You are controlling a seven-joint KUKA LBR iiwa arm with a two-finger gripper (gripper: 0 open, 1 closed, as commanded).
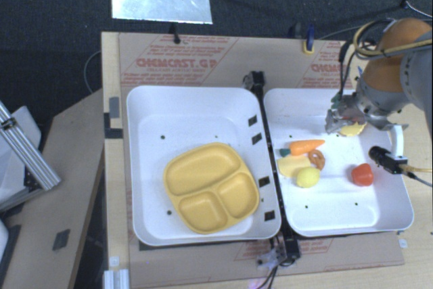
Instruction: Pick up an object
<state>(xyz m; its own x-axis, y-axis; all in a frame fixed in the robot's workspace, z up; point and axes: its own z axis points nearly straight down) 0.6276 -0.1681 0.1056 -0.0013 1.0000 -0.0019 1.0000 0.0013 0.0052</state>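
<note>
Two white bins sit on a cardboard-covered bench as the gripper (342, 120), jaws impossible to read from here, hovers over a pale yellow piece (352, 129) in the right bin (338, 216), nothing yet lifted, the carrot (306, 145) and tomato (362, 174) untouched.

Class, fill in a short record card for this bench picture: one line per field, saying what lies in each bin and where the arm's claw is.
left bin: holds a yellow divided tray
right bin: holds a toy carrot, a pretzel-like piece, a yellow lemon, a pale yellow slab, a red piece
claw: low over the right bin's far side, next to a pale yellow item
grasp: cannot be judged
</note>
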